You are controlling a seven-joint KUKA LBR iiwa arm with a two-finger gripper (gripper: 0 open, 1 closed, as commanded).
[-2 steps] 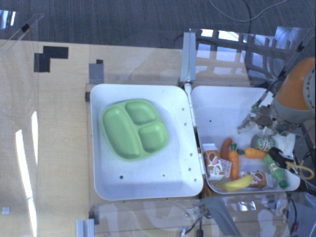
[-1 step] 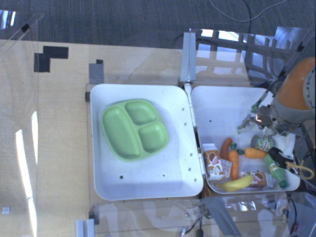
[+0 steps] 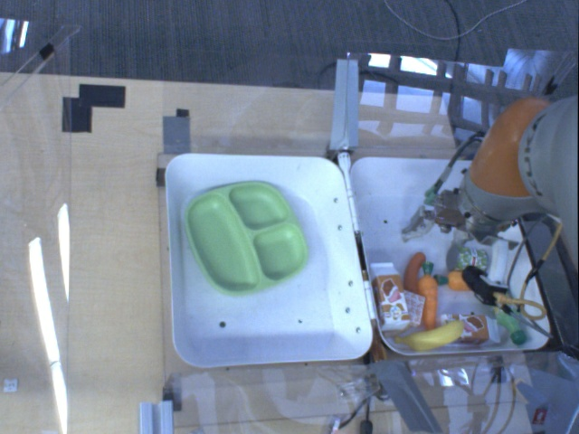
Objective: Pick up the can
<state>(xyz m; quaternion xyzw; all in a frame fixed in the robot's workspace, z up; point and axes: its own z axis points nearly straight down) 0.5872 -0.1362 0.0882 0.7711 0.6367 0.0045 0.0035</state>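
The can (image 3: 471,259), small with a green and white label, lies near the right wall of the right bin (image 3: 389,188), partly hidden under the arm's wrist. My gripper (image 3: 427,228) hangs over the bare middle of that bin, up and to the left of the can and apart from it. It is open, with nothing between its fingers. The arm's orange band (image 3: 503,163) sits above and to the right of it.
Along the right bin's front lie two carrots (image 3: 422,287), a banana (image 3: 432,336), a small carton (image 3: 394,302) and a few other items. A green divided plate (image 3: 246,235) rests in the left bin (image 3: 271,333). A metal post (image 3: 344,107) stands behind the bins.
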